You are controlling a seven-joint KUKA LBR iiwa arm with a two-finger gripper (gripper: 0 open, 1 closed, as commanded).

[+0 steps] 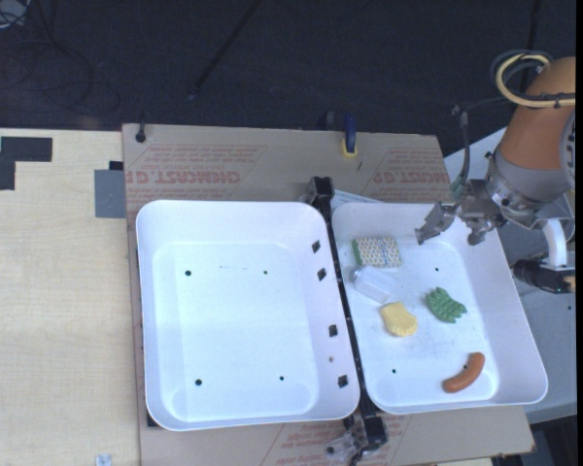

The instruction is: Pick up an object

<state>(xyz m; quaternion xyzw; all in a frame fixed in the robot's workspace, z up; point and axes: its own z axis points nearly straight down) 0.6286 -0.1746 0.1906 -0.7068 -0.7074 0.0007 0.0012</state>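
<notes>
I am at the approach step: my gripper (456, 223) hangs over the far right corner of the right bin (525, 357), fingers spread apart with nothing between them, so no object is picked yet. The candidates all lie in this bin, in front of and below me in the view: a green-and-white patterned block (377, 251) near the bin's far left side, a clear plastic piece (375, 284) just beside it, a yellow lump (399, 319) nearer the middle, a green ridged piece (446, 305) close to its right, and an orange sausage-shaped toy (463, 373) well apart near the front right corner. My next move, as I judge it, calls for choosing one, centring over it, aligning my fingers across its narrow side and descending. The left bin (155, 260) holds no objects.
</notes>
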